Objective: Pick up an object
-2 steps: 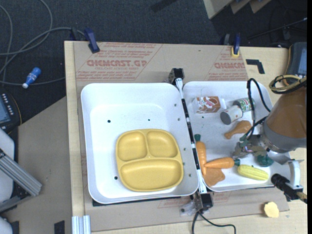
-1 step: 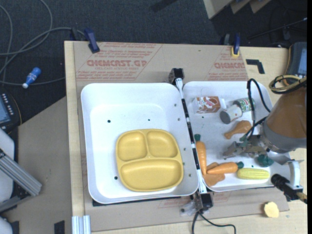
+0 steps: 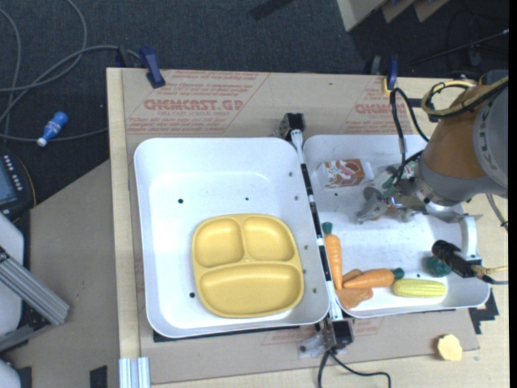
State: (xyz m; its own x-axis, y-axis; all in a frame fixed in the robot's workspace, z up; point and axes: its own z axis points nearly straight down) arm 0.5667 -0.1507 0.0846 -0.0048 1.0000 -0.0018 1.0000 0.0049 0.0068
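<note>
While your arm stood over the right bin [image 3: 388,245], its gripper [image 3: 378,204] hung just beside a red-and-white packet [image 3: 343,172]; you could not tell how the jaws stood. Toy carrots [image 3: 367,280] and a corn cob [image 3: 418,288] lay near the front wall. A yellow divided plate [image 3: 246,265] sat in the left bin [image 3: 157,217].

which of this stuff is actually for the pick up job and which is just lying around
For the job:
- gripper, over the right bin
- carrots, corn cob and red-and-white packet in that bin
- possibly the yellow divided plate in the left bin

Just lying about:
- blue bottle on the floor
- yellow scrap outside the bins
- blue clamp at the bench edge
</note>
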